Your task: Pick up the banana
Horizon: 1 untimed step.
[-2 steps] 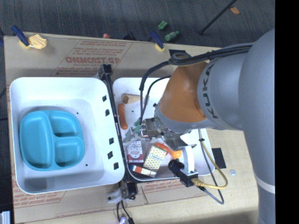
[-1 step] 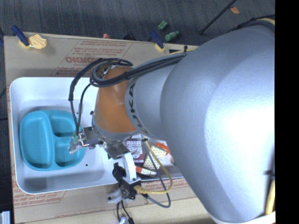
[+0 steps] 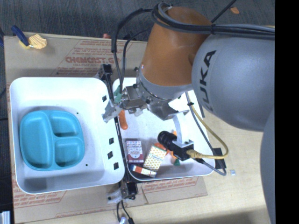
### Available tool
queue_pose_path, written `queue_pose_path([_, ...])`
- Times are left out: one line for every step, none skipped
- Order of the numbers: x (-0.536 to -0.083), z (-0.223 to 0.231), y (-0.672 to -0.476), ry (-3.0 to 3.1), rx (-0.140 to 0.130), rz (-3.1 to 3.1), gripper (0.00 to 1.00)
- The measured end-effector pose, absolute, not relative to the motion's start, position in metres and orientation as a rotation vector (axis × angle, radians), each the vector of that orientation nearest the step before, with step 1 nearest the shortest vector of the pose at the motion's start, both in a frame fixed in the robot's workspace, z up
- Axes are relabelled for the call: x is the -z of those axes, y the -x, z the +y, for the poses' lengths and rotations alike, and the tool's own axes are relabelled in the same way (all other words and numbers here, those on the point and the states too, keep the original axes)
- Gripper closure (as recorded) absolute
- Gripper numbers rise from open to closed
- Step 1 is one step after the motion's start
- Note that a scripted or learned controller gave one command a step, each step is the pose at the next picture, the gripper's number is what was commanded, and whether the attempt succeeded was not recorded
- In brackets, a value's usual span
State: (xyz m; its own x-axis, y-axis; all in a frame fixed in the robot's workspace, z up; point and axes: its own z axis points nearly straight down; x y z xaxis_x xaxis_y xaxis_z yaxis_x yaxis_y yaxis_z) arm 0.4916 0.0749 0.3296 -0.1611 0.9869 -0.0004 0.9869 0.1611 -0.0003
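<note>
My gripper (image 3: 115,109) hangs low over the left edge of the right bin (image 3: 205,171), close to the wall shared by the two bins. Just below it, a slim orange object (image 3: 123,121) lies in the right bin. The grey arm and its orange band cover most of the right bin, hiding whatever lies beneath. I cannot make out a banana in the parts of the bins that are open to view.
The left bin (image 3: 56,90) holds a blue divided plate (image 3: 50,138). At the front of the right bin lie a red box (image 3: 134,151), a yellow patterned box (image 3: 155,157) and a small tube (image 3: 144,171). A small yellow and blue object (image 3: 33,40) rests on the cardboard at the far left.
</note>
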Motion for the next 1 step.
queue_pose_path([-0.415,0.0202,-0.4768,-1.708,-0.001,2.635,0.0])
